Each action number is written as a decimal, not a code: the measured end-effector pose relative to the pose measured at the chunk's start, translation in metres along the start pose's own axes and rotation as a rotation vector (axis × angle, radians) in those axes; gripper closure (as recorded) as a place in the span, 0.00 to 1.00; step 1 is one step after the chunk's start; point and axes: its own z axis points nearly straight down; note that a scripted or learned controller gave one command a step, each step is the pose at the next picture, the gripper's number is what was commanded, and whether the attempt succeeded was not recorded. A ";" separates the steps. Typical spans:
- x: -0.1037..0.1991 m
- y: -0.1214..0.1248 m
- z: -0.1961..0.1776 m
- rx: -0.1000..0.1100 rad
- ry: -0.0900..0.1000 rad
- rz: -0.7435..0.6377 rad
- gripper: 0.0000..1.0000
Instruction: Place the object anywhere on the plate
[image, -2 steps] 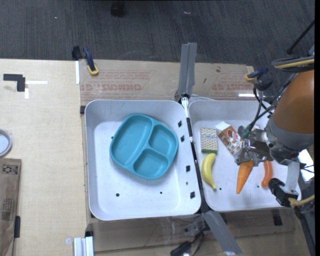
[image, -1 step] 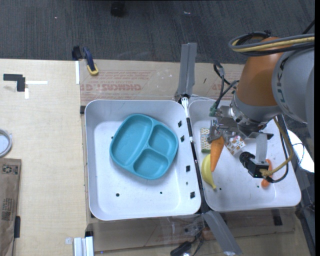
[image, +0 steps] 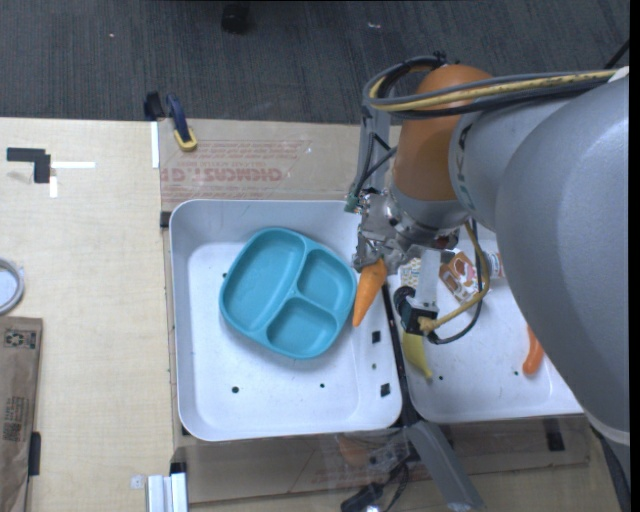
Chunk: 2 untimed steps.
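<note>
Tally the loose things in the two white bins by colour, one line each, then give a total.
Blue: 1, the divided plate
Orange: 2, the carrot at the end effector and an orange piece in the right bin
Yellow: 1, the banana-like piece
Multicoloured: 1, the packet
Total: 5

An orange, tapered plastic carrot (image: 367, 293) hangs tilted just right of centre frame, tip pointing down-left, beside the right rim of a turquoise three-compartment plastic plate (image: 288, 292) lying flat left of centre.
</note>
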 end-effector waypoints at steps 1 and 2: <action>0.000 0.000 0.000 0.000 -0.001 0.000 0.00; -0.001 0.000 -0.004 0.007 -0.007 -0.002 1.00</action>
